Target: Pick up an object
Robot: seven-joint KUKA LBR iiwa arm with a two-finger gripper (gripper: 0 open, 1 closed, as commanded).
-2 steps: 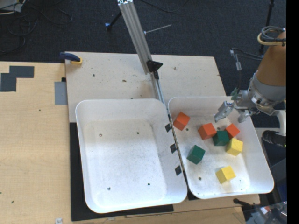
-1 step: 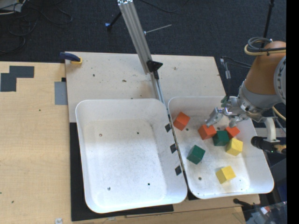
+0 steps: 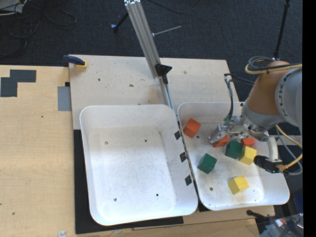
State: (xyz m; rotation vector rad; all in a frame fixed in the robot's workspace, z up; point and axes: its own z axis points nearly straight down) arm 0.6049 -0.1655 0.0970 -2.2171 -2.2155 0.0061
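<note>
Nearest the camera sits the front rim of the wide, shallow white plastic bin on the left [image 3: 133, 216], its speckled floor bare. Beside it, touching along a shared edge marked by small black clips, lies the second shallow white bin on the right [image 3: 276, 194], which holds all the blocks. Going left to right inside it: an orange wooden cube [image 3: 192, 128] rests near the back left corner, tilted on the floor; a dark green cube [image 3: 207, 163] lies apart from it, closer to the front; a yellow cube [image 3: 238, 184] sits nearest that bin's front edge. Farther right a tight cluster gathers under the arm: a flat red-orange block [image 3: 220, 141], a second dark green cube [image 3: 233, 149], a second yellow cube [image 3: 248, 155] touching it, and a small red piece [image 3: 249, 142] behind. The two-finger metal gripper [image 3: 223, 134] hangs low over the red-orange block, seemingly just touching it. Whether the jaws are parted or closed cannot be told from this slant, and no block is clearly seen between them. The grey arm with its orange band [image 3: 264, 95] enters from the right.
</note>
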